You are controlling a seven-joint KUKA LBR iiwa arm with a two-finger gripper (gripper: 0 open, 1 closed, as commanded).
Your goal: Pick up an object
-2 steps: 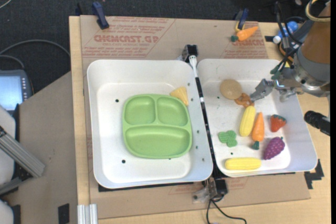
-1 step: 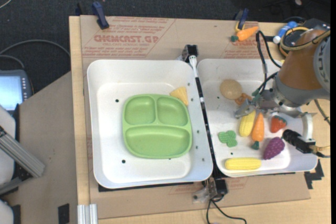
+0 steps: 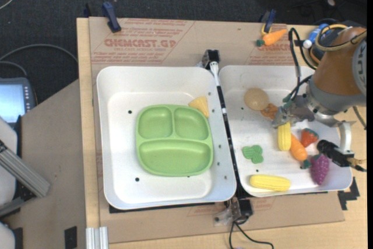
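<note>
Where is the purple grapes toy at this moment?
The purple grapes lie in the right bin, near its front right corner, just right of the orange carrot and below the arm's wrist.

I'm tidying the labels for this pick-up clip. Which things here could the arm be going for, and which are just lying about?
In play, right bin:
- claw, low over the toys
- small corn cob
- carrot
- strawberry
- grapes
- large corn cob
- green broccoli piece
- beige ball

Lying about:
- green divided plate
- yellow wedge
- toy carrot on the board
</note>
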